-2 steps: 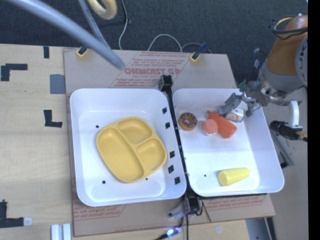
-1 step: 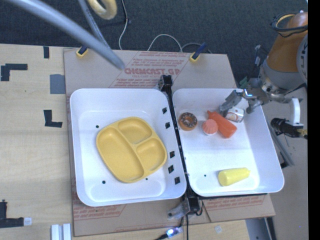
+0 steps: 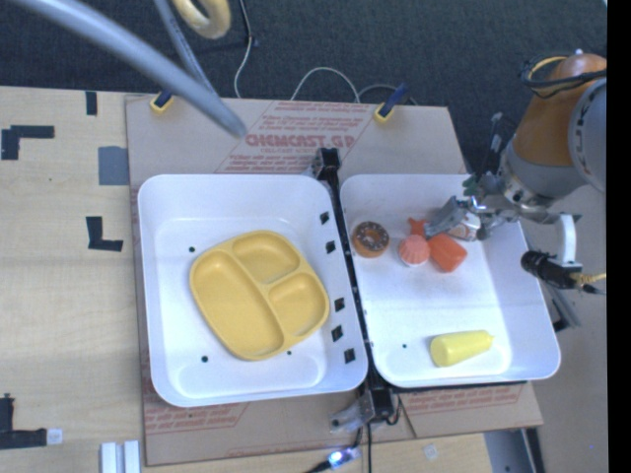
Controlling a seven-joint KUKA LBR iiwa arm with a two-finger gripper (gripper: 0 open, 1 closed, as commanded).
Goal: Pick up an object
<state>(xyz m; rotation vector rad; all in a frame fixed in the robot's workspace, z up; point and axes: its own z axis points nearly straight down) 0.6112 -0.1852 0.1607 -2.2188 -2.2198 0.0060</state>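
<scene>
In the right bin (image 3: 513, 363) lie a brown ring-shaped doughnut (image 3: 371, 237), a pink-and-orange toy (image 3: 415, 248), an orange-red piece (image 3: 449, 253) and a yellow cylinder-like block (image 3: 460, 347). My gripper (image 3: 443, 219) reaches in from the right, low over the bin, its tips just above the orange-red piece and next to the pink toy. Nothing is visibly held between its fingers.
The left bin (image 3: 163, 264) holds a yellow divided plate (image 3: 258, 293). A black clip divider (image 3: 340, 264) runs between the bins. Cardboard (image 3: 296, 136) lies under both. A grey pole (image 3: 118, 37) crosses the upper left.
</scene>
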